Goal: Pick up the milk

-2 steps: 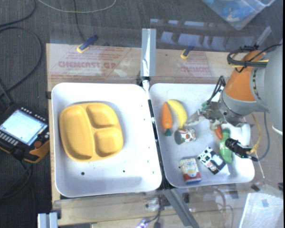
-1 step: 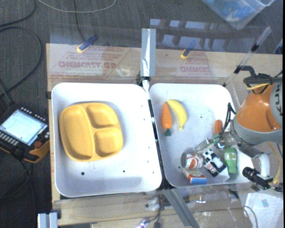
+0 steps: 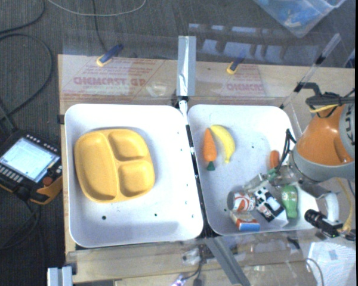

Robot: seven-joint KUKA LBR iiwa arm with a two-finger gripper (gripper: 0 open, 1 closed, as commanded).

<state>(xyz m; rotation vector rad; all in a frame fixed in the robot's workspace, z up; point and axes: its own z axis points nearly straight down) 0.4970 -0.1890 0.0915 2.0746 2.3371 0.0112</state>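
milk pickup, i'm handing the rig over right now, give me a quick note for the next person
Gripper: low over the right bin's lower right clutter; whether it is open or shut cannot be told, and nothing is seen held.
Milk: the black-and-white carton lies in the right bin, packed among a can, a green bottle and a small red-and-blue box.
Elsewhere: carrot and banana sit higher in the same bin; the yellow divided plate is in the left bin.
Done: the arm is at the pile.
Left: grasp the milk and lift it clear.
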